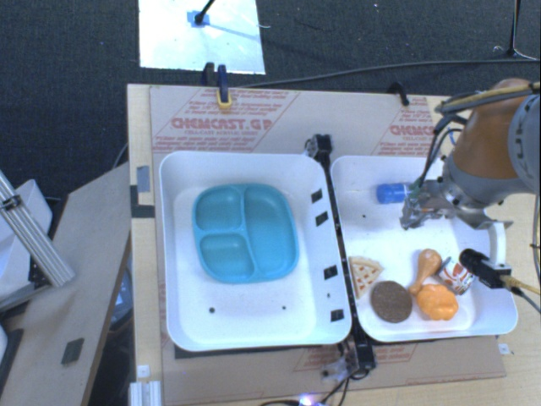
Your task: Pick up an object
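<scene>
Claw [412, 212] position in the camera view is low over the upper part of the right bin [507, 315], just beside a small blue cylinder [390, 194] that lies on its side near the bin's far wall; whether the claw is released or clenched cannot be told at this size, and nothing is visibly held. Candidate objects lie in the same bin: the blue cylinder nearest, then, toward the near wall, a pizza slice [365, 272], a round brown patty [392, 300], a drumstick [428, 266], an orange lump [438, 303] and a small can [457, 276], the last four crowded together. The left bin [182, 311] carries a blue divided tray [245, 232]. For a clean grasp, the isolated cylinder appears the best target: the claw should straddle its round sides across the axis, centred, and descend fully before closing, since a rounded body is likely to roll away.
</scene>
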`<state>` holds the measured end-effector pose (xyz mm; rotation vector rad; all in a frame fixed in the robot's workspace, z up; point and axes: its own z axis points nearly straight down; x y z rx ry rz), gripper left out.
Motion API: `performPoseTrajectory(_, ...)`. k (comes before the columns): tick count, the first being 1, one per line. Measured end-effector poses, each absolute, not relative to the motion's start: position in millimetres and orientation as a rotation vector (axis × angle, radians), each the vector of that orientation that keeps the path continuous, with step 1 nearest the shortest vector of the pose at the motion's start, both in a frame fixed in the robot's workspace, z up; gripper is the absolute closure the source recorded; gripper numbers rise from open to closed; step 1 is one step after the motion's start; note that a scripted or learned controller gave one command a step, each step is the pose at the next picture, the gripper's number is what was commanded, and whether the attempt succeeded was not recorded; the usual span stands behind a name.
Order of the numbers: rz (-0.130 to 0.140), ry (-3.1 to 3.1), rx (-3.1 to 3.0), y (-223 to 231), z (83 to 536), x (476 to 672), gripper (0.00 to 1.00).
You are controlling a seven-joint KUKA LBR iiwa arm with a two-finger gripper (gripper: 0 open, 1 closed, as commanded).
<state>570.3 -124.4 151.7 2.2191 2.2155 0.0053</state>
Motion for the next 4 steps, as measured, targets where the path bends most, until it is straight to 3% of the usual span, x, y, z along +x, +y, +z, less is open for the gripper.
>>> performPoseTrajectory(1,0.006,2.221,2.213,-125,206,572.0,1.0)
performPoseTrajectory(4,0.006,2.232,2.21,40,209,618.5,1.0)
